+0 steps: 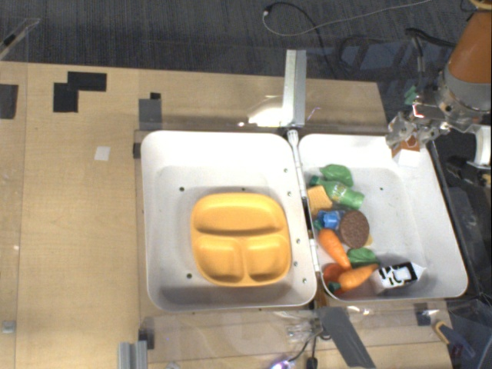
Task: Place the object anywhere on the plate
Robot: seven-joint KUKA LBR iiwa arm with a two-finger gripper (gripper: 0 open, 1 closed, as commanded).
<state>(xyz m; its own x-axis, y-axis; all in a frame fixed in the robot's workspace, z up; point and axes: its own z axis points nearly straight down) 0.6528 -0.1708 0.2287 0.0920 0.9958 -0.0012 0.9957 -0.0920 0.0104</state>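
Plate of yellow plastic with three compartments lies in the left white shallow bin. In the right white bin small toy foods are heaped along its left side: green leafy pieces, a brown round patty, two orange carrots. The two-finger gripper hangs over the far right corner of this bin, well apart from the heap.

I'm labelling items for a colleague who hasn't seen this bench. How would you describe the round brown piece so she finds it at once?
Look in the right bin, among the toy food along its left wall. The brown disc lies flat beside a small blue piece, just above a carrot; it is the only dark, round, flat item there.
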